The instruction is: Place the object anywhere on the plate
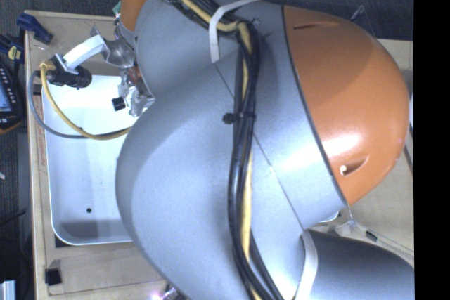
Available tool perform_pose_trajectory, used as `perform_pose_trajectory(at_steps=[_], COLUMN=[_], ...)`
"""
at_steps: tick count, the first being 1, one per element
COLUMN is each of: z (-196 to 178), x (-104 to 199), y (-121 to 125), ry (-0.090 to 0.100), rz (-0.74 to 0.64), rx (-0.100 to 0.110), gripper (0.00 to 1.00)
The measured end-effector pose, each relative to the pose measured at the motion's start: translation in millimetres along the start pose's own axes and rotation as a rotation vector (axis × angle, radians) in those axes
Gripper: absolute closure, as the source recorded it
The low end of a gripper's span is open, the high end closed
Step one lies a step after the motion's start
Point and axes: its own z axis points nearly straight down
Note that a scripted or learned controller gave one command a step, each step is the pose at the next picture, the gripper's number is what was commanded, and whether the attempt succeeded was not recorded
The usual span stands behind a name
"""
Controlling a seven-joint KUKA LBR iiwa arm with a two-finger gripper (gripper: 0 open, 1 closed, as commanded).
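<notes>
Metal parts of the hand (132, 91) are showing at the upper left of the frame, just past the edge of the big grey arm (211, 172), hanging over the upper part of a white bin (77, 172). Whether the hand is released or clenched cannot be told, because the arm body is covering most of it. A white bracket (83, 51) is sticking out from the wrist toward the left, ending in a black fitting (70, 77), and a yellow cable (70, 124) is looping from that fitting down across the bin and back under the arm. The arm itself is taking up most of the frame, with a black and yellow cable bundle (242, 151) running along it under white ties and a large orange cap (351, 102) sitting at the right. The bin's bare floor is showing at the lower left, with a small dark speck (89, 210) on it. The wooden table (84, 263) is framing the bin at left and bottom. The object and the plate cannot be made out; the arm is covering that area.
</notes>
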Motion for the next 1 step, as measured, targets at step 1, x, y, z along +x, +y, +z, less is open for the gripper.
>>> perform_pose_trajectory(at_steps=[1], z=[51.0], x=[-22.9], y=[91.5], ry=[-0.007], rz=[0.101], rx=[0.002], gripper=[1.0])
